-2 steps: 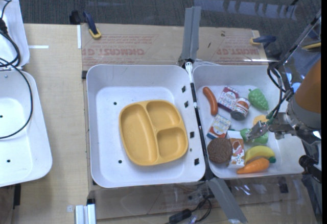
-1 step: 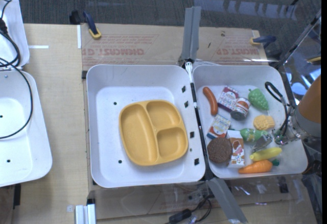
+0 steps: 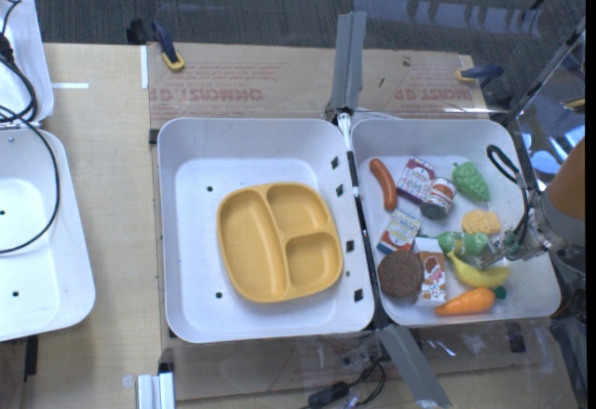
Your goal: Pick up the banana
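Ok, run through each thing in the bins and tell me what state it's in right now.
Yellow plastic banana: lying flat in the right white bin, claw just above it.
Yellow three-compartment plate: upright in the left white bin.
Orange plastic carrot: lying on its side.
Small tin can: tipped over.

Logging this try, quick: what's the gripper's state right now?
Gripper: down in the right bin, right above the banana; open, closed or holding cannot be told from this view.

Even, bright overhead light, soft shadows, mild glare on the white bins (image 3: 177, 239), slightly grainy focus.
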You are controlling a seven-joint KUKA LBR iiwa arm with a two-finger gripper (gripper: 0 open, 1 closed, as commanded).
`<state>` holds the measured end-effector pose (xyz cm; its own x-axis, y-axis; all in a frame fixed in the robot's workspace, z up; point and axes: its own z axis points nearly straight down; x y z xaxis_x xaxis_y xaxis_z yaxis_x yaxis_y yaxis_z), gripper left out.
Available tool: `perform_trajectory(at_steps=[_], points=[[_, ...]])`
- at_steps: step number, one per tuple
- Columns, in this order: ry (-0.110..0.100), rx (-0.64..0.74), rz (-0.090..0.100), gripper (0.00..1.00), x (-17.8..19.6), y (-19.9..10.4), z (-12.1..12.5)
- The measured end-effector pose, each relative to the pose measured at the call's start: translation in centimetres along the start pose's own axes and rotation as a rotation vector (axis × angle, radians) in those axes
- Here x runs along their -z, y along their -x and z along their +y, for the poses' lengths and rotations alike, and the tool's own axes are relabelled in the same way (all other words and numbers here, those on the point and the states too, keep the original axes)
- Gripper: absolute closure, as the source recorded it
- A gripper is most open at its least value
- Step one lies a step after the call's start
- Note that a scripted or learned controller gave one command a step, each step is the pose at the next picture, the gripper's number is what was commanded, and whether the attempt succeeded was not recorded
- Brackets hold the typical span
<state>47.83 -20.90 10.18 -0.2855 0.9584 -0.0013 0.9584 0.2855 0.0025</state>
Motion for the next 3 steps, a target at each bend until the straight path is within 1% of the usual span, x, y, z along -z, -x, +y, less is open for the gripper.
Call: perform_trajectory(at_steps=[1,2,3], points=[[0.000,0.000,0.000,0.00,0.00,0.00,-0.01],[0.002,-0.002,-0.001,1.00,0.96,0.05,0.06],[0.001,-0.002,-0.001,0.00,0.96,0.05,0.05]])
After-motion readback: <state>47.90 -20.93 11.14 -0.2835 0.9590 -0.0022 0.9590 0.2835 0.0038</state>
